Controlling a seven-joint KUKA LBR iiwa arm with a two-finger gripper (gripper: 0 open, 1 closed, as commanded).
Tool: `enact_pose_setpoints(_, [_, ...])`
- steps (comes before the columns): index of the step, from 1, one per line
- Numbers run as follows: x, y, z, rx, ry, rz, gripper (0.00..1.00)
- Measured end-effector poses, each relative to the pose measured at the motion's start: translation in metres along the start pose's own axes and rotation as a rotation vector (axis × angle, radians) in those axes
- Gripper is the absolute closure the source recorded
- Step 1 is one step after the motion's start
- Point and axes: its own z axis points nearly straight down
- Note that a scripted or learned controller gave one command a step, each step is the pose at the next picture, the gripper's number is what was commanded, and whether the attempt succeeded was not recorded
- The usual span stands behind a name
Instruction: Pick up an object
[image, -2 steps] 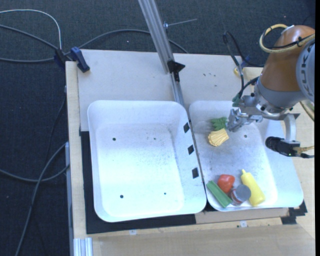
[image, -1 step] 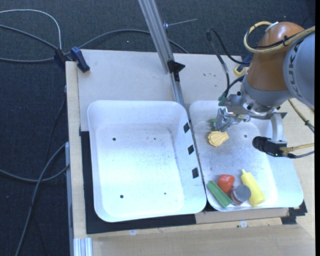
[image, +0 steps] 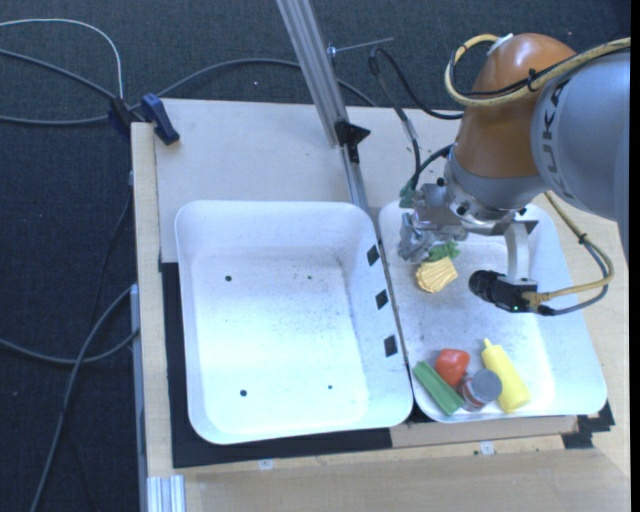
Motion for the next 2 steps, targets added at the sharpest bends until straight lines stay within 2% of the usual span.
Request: enact_pose_setpoints(2, [0.090, -0.008, -0.010, 0.001, 0.000, 0.000, 1.00])
